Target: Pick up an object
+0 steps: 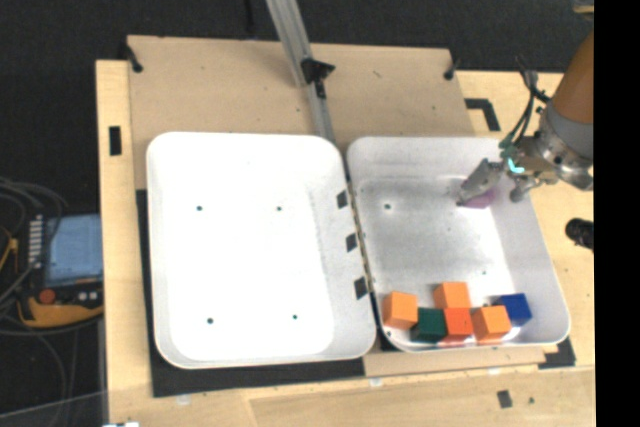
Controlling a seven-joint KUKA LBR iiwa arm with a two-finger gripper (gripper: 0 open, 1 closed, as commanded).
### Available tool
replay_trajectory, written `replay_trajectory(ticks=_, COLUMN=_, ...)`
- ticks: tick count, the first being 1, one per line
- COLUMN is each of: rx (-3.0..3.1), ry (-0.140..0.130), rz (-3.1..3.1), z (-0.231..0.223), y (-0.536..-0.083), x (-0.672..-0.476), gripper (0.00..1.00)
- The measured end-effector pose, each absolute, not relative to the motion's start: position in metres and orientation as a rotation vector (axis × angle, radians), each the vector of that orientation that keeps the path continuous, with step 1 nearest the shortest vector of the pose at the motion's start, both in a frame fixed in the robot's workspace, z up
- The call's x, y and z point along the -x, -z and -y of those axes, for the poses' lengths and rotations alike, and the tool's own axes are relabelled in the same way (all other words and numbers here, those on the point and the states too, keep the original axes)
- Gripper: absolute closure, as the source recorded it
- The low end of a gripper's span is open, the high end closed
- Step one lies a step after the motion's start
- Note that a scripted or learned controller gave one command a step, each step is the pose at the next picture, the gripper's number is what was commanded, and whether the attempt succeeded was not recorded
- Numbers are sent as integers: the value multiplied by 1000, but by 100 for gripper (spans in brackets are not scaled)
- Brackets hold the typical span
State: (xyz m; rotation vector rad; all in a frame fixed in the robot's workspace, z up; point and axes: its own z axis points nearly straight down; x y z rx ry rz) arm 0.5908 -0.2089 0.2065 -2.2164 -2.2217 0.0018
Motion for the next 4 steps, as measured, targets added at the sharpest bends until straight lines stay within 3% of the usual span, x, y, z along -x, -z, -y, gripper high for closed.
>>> replay_trajectory(ticks=1, rx=2217, ry=0, rz=2227, z=209, y=-209, x=-592, gripper=0)
replay_trajectory(ticks=4, rx=2230, ry=-3, rz=2218, z=208, y=-97, x=-588, gripper=0)
